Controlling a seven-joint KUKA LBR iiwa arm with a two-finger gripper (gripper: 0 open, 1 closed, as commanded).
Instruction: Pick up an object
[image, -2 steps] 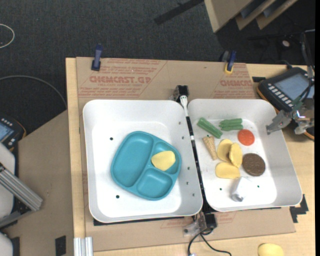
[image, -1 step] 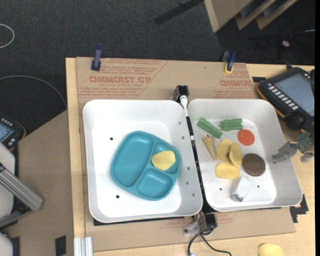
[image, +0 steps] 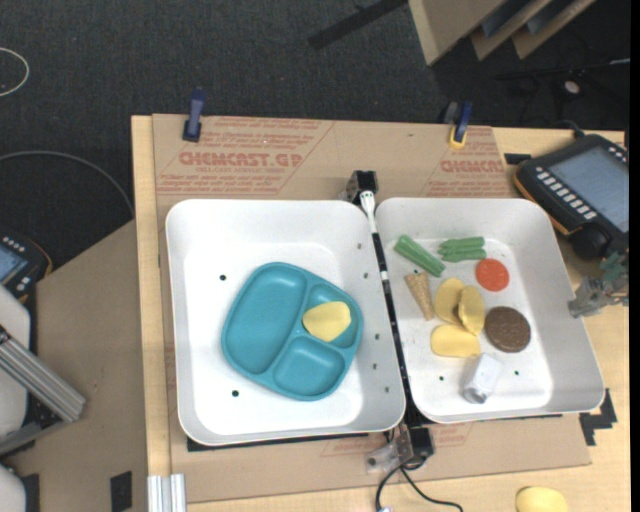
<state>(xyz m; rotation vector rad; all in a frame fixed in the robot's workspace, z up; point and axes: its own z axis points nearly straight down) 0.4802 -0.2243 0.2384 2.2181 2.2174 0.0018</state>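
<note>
dark carpet is seen around a bench topped w/ a cardboard sheet (image: 300, 150), printed in red and clamped at the far edge by a blue clip (image: 193, 116) and a yellow clip (image: 459, 124).

two shallow white bins are set side by side, rims touching at the centre. the left bin (image: 200, 240) holds a teal divided plate (image: 262, 322) w/ three compartments; a pale yellow piece (image: 327, 320) is seen in the compartment nearest the right bin, long axis roughly left-right.

the right bin (image: 535, 250) holds the rest, approx. clustered mid-bin:
- green pod (image: 418, 255), long axis diagonal, running from upper left to lower right
- second green piece (image: 462, 248), long axis left-right, just beside the pod
- red round piece (image: 491, 274), near the second green piece
- tan cone-like piece (image: 420, 294), long axis near vertical in the view, narrow end toward the near rim
- yellow pieces (image: 462, 305), touching each other, w/ another yellow piece (image: 454, 342) just below
- brown disc (image: 507, 328), lying flat, touching the yellow cluster
- grey-white object (image: 481, 379), tilted, long axis diagonal, nearest the near rim

a black handheld pendant (image: 580, 190) is seen at the bench's right. a grey mechanism (image: 600, 285) is seen at the right edge beside the right bin, too small and cut off to be identified; the gripper's state cannot be told. no item is seen held.
</note>
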